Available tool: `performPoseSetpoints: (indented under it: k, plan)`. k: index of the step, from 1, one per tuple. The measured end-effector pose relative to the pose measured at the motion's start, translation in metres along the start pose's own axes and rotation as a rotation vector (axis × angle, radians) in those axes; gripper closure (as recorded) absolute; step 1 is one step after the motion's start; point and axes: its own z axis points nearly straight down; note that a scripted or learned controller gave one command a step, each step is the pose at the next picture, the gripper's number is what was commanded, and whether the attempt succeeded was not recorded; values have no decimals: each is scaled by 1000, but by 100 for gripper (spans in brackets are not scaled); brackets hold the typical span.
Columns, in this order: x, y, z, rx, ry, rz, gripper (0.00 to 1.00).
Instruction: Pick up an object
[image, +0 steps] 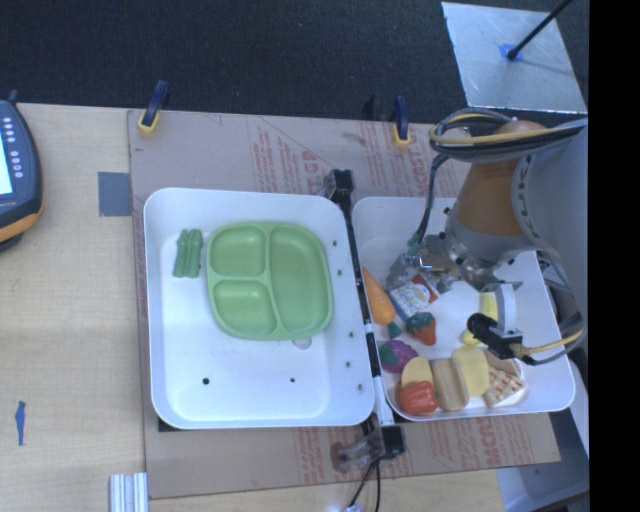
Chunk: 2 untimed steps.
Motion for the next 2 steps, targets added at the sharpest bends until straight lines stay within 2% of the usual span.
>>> performPoseSetpoints:
  k: [1, 2]
  plan:
    - [-5, -45, 0, -3, -2, 0, 0]
    - [-33, 3, -1, -11, -3, -4, 0]
